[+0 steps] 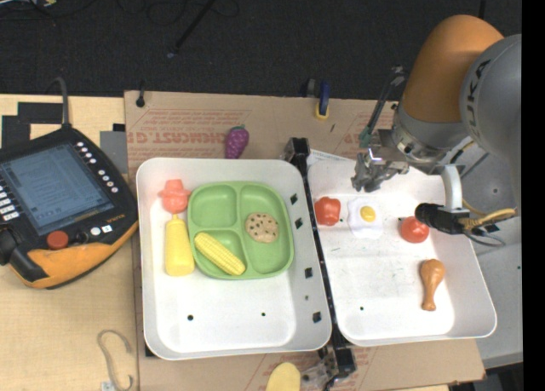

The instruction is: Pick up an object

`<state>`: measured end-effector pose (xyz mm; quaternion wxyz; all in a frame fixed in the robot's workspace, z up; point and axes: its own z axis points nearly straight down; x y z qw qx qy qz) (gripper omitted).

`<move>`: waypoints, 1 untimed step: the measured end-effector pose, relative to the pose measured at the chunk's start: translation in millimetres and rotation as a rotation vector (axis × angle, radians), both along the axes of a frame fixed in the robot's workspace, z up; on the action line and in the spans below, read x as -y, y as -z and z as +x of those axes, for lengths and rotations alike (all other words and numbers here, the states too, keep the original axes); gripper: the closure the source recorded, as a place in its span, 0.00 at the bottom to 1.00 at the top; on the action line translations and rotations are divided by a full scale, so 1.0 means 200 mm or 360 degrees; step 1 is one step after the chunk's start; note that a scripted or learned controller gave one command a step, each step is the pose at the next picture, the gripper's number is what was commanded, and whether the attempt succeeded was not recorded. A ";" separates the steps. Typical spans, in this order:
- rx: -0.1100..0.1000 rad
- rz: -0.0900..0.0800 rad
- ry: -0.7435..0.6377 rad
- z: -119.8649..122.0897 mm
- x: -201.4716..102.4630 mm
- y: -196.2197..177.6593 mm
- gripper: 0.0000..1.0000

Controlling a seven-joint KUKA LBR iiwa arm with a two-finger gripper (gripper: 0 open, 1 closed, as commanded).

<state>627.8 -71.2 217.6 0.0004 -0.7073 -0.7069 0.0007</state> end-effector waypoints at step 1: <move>0.0003 0.0001 -0.0003 0.00 0.01 -0.10 1.00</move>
